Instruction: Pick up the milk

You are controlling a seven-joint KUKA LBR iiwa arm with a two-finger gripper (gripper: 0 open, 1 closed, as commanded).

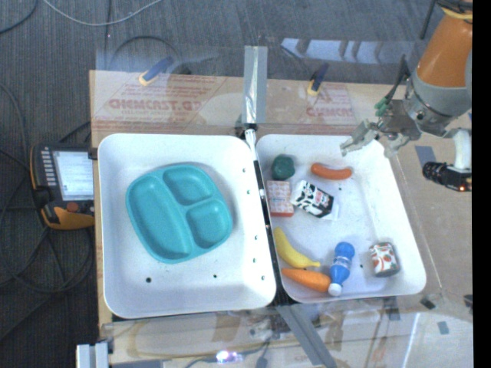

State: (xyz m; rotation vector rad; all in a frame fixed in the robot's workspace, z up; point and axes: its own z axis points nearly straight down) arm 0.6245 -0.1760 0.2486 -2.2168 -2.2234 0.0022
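The milk (314, 198) is a small carton with black-and-white cow patches, lying on its side in the upper middle of the right bin (406, 228). My gripper (368, 142) hovers over the bin's far right corner, above and to the right of the milk and apart from it. Its fingers are spread open with nothing between them.
Around the milk lie a red-and-white carton (281, 198), a green lump (283, 166) and an orange sausage (331, 172). Nearer the front are a banana (295, 253), a carrot (305, 279), a blue bottle (341, 267) and a can (383, 258). The left bin holds a teal divided plate (180, 211).
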